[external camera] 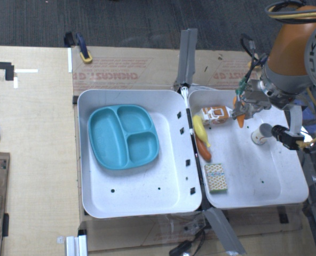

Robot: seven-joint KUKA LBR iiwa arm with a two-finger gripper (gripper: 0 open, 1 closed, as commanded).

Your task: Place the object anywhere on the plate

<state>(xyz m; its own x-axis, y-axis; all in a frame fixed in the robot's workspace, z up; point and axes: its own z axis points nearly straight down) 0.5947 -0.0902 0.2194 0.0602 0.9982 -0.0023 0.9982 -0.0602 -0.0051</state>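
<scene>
Carrot (240, 119) hangs pinched in the gripper (242, 111) above the right bin's (265, 188) far edge; the plate (124, 136) lies bare, transfer remaining.

Blue plate (124, 137): three compartments, rounded corners, lying flat in left bin (94, 196), toward its upper left, slightly rotated. Nothing seen on plate.

Small orange carrot-like object (240, 121): seen at claw (242, 112) tip, pointing down, above upper part of right bin (286, 191), just right of bread-like packet. Whether it is gripped cannot be told.

Object well apart from plate, divided from it by wall between bins.
</scene>
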